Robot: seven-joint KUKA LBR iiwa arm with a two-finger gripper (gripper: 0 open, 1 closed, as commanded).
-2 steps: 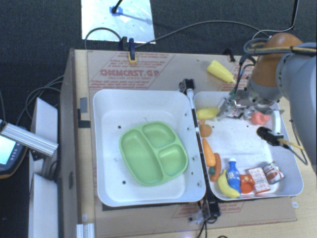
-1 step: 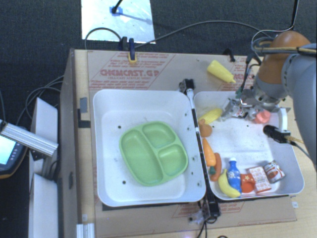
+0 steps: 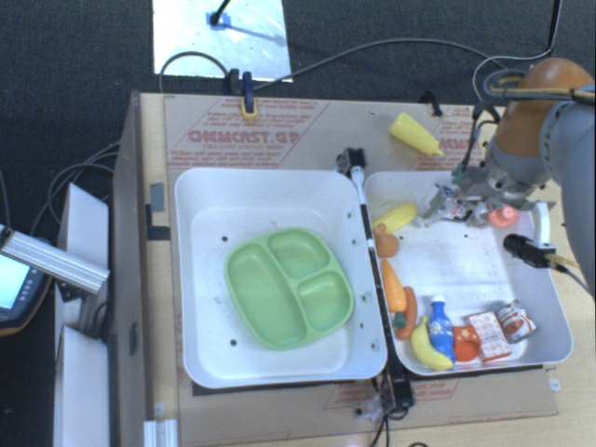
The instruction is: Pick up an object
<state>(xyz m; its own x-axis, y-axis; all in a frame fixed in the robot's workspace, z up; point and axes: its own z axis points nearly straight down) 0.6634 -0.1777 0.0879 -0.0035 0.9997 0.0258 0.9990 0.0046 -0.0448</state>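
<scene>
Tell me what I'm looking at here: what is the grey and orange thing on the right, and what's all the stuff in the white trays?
One camera looks down at a slant on a bench. The grey and orange thing is a robot arm; its gripper hangs over the far end of the right bin. That bin holds toy food: a banana, a carrot, a small blue bottle and packets. The left bin holds a green divided plate. A yellow toy corn lies on the bench behind. I cannot tell that the gripper holds anything.

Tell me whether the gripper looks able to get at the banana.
Probably yes: the banana lies uncovered at the right bin's near edge, though a blue bottle crowds it; gripper sits above that bin.
</scene>
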